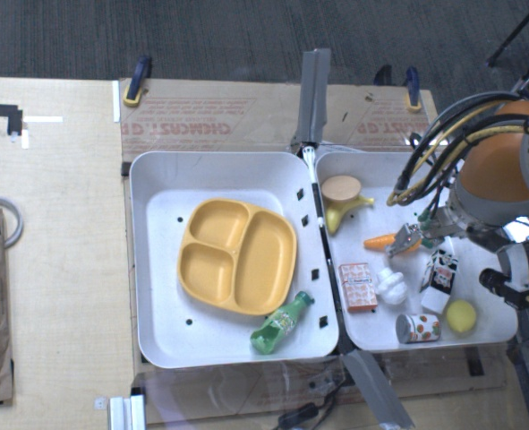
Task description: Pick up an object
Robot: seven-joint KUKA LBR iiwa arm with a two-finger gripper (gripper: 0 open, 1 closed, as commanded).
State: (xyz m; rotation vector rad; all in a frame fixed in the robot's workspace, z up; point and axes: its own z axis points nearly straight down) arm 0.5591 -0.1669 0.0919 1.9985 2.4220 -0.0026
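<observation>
Camera view: tool (407,240) hangs over the right bin (354,325), touching the carrot (382,240); its grip unreadable.

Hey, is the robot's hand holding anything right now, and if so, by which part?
It cannot be told. The hand sits low in the right bin, right at the orange carrot, but the view is too small to show a grip.

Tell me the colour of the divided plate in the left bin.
Yellow: the divided plate shows plainly in the camera view.

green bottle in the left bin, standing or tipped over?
Tipped over. The green bottle lies on its side on the left bin floor, cap end toward the bin divider, beside the yellow divided plate.
</observation>
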